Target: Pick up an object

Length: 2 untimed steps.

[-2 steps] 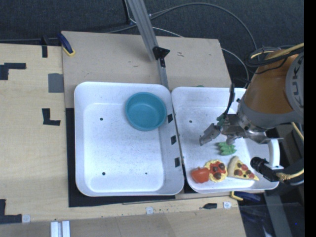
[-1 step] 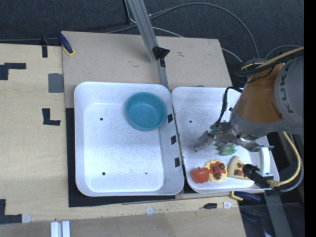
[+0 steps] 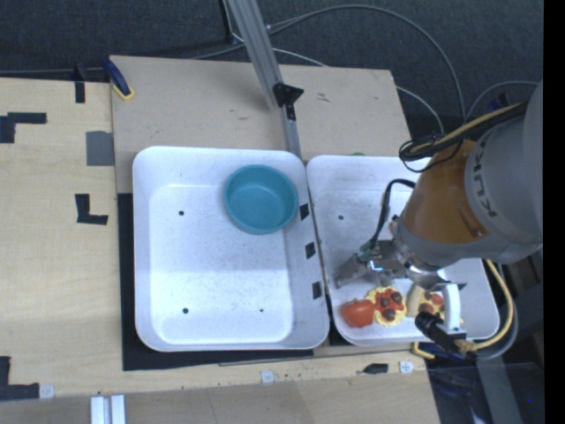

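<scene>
The grey-and-orange arm's two-finger gripper [image 3: 381,268] sits low in the right shallow white plastic bin [image 3: 353,193]; can't tell how its jaws stand (too blurry); small red and yellow toy pieces [image 3: 375,308] lie just beside it, so it could easily nudge them instead of grabbing.

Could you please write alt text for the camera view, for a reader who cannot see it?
A grey and orange robot arm reaches from the right into the right white bin, its claw low above a red and yellow toy cluster near the front edge. The left white bin holds a blue bowl at its back right.
</scene>
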Each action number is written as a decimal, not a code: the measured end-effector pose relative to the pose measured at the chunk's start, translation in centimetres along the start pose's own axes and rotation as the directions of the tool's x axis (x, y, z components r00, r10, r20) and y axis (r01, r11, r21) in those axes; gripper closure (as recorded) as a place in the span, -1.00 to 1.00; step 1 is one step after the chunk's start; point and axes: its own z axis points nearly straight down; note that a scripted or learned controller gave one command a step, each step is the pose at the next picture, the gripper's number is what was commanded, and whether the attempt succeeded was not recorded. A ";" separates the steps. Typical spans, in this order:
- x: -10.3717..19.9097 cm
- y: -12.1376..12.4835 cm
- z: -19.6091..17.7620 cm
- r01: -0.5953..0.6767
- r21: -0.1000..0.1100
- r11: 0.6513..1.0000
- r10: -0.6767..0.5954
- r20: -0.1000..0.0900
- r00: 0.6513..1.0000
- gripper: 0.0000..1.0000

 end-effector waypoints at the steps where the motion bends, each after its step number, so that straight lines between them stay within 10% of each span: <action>1: 0.0 0.1 1.5 0.001 -0.009 1.000 -0.001 0.001 1.000 -1.00; 2: -0.1 0.1 0.4 0.000 -0.010 1.000 0.000 0.002 1.000 1.00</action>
